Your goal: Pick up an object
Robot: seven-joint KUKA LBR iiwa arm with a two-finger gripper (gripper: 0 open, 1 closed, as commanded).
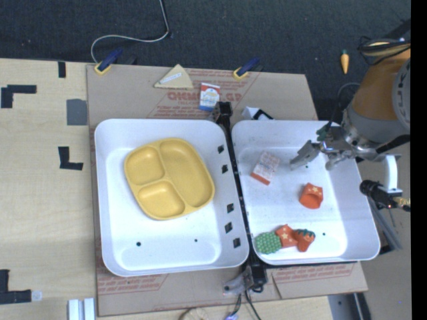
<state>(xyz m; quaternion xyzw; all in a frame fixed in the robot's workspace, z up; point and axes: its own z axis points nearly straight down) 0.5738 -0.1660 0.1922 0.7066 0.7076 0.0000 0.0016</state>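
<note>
While left bin (110, 179) holds yellow tray (168, 177), right bin (353, 239) toys

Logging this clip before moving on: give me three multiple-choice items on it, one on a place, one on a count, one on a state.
1. Where does the yellow three-compartment plastic plate lie?
A. left white bin
B. right white bin
C. on the cardboard

2. How many loose objects lie in the right bin?
A. one
B. three
C. five

3. The claw is:
A. clamped on the orange cup-shaped toy
B. open above the bin floor
C. resting on the plate

Answers: 1 A, the plate sits in the left bin. 2 B: a small white-and-red packet, the orange toy, a green-and-red plush toy. 3 B, its fingers are spread, nothing between them.
</note>
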